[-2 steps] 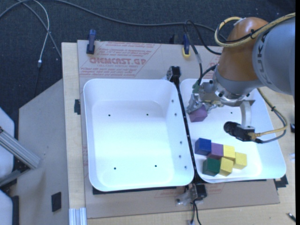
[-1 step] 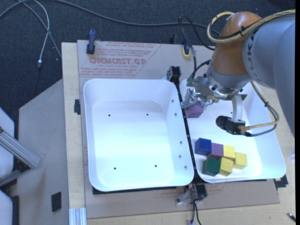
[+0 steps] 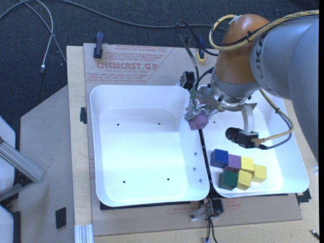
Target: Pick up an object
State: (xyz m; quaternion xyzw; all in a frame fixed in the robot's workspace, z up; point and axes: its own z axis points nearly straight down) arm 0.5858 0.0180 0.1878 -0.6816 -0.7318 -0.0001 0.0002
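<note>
My gripper (image 3: pixel 196 114) hangs over the seam between the two bins, below the orange wrist band. It is shut on a purple block (image 3: pixel 198 121), which shows between the fingers above the left bin's right rim. In the right bin (image 3: pixel 283 184) lies a cluster of blocks: a blue one (image 3: pixel 219 158), a second purple one (image 3: pixel 234 161), a green one (image 3: pixel 229 179) and three yellow ones (image 3: pixel 249 172).
The left bin (image 3: pixel 101 135) lies beside the right one on a wooden board. A black cable plug (image 3: pixel 242 136) with a yellow lead hangs over the right bin. A blue clamp (image 3: pixel 98 39) sits at the board's far edge.
</note>
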